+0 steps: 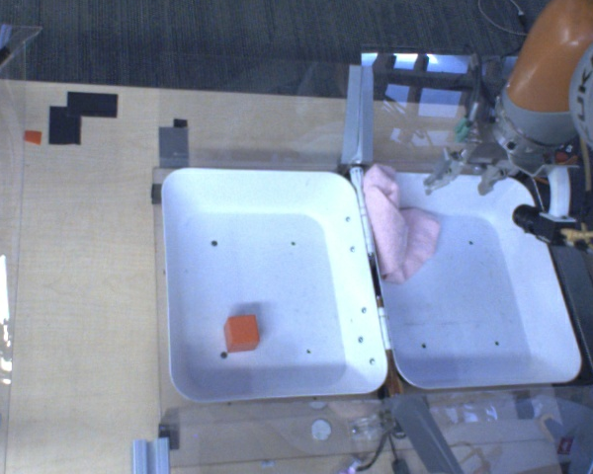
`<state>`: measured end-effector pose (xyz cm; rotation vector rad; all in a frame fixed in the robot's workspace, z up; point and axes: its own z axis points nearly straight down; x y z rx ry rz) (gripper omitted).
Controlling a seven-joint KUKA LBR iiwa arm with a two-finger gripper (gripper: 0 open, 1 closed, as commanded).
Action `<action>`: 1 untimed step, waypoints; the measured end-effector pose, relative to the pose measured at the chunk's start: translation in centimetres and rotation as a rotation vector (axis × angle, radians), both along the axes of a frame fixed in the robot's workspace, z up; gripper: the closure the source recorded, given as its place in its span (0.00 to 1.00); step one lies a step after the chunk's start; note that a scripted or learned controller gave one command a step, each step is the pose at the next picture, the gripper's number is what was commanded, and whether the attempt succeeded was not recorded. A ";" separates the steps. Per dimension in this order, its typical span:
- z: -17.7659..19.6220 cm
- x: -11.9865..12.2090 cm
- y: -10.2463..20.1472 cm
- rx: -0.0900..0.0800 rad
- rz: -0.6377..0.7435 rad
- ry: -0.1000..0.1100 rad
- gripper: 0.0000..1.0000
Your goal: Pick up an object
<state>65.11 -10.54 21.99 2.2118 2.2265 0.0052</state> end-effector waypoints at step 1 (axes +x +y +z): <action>-11.2 1.2 1.3 -0.001 0.159 0.000 0.00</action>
